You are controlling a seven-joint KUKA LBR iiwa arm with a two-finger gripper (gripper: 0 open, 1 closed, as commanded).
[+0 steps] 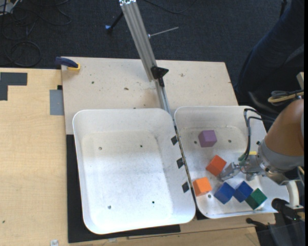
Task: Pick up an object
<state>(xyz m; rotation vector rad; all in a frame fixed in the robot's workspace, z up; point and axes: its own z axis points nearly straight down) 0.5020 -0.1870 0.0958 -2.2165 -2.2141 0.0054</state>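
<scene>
We are seeing the gripper (230, 172) reaching low into the right bin (231, 116) from the right, its metal tip sitting just beside the red-orange cube (216, 165), on that cube's lower right. We are not making out enough of the tip to tell whether it is spread, pressed together or pinching anything, so we cannot tell its state. Behind it, the grey wrist and the orange band (290, 132) are hanging over the bin's right edge, with a black cable looping above them.

Just below the tip, we are finding two blue cubes (233, 192) lying side by side and touching, and a dark green cube (256, 198) just to their right. An orange cube (201, 186) is resting near the bin's left wall, close under the red-orange one. A purple cube (208, 138) is sitting apart, farther up the bin.

The left bin (87, 132) is lying alongside, and a slanted aluminium bar (138, 29) is rising beyond both bins.
</scene>
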